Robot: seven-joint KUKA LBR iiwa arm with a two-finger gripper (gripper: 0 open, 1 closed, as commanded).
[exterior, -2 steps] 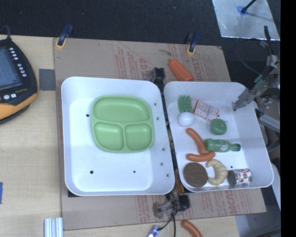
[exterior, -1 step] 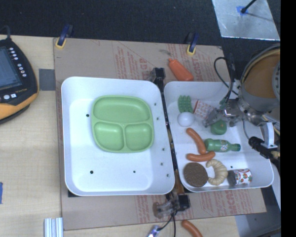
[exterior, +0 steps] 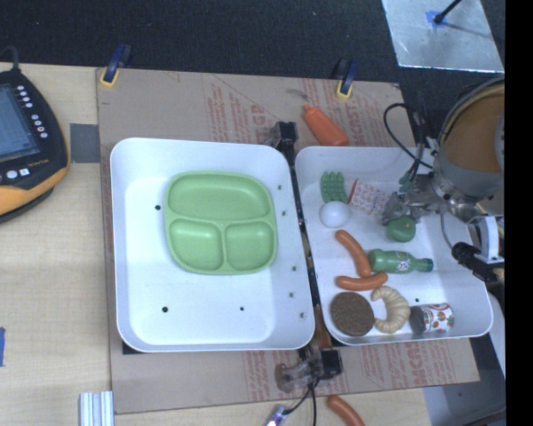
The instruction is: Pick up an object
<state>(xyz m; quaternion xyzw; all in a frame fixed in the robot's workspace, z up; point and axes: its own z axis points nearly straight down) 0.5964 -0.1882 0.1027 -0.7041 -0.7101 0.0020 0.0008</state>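
At three o'clock in the right bin (exterior: 476, 323), the tool (exterior: 401, 213) hovered over a green ball (exterior: 401, 230), grip state indiscernible; approach step, descent needed next.

Bright, even overhead light. The 2 white bins (exterior: 124, 238) glare slightly, with soft shadows along their inner walls. The picture is a little soft and grainy.

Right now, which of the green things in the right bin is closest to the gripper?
The small round green ball, right under the gripper. The green bottle lies lower down on its side, and the ridged green piece sits far left.
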